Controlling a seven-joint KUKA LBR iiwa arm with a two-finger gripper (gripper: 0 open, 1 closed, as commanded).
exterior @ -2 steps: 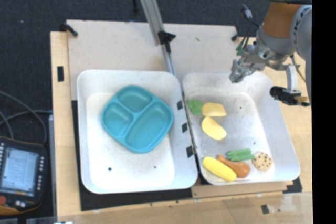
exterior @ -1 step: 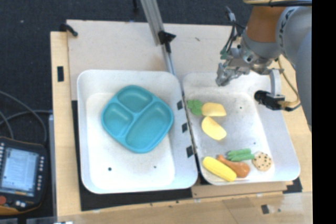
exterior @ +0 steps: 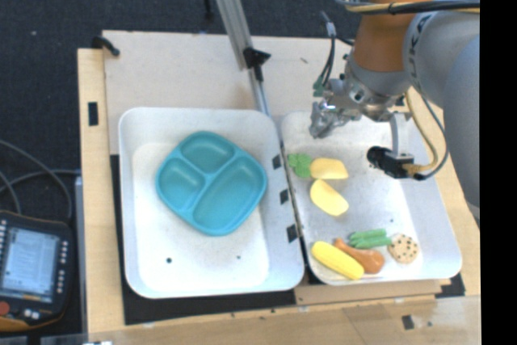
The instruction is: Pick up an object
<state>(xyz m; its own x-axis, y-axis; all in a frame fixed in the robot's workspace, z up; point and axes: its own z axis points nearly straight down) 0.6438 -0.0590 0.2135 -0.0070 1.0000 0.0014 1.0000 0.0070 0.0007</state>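
Observation:
My gripper [exterior: 323,124] hangs over the back left corner of the right bin [exterior: 420,210], above and apart from the toy food. Just in front of it lie a green piece [exterior: 300,165], a yellow piece [exterior: 329,169] and a second yellow piece [exterior: 329,198]. At the bin's front sit a yellow banana-like piece [exterior: 337,260], an orange carrot with a green top [exterior: 363,248] and a speckled cookie [exterior: 403,248]. Nothing shows between the fingers.
The left bin [exterior: 145,254] holds a teal divided plate [exterior: 212,182]. A slanted metal pole [exterior: 234,12] runs down to the gap between the bins. The arm's orange band [exterior: 396,20] and cables crowd the back right.

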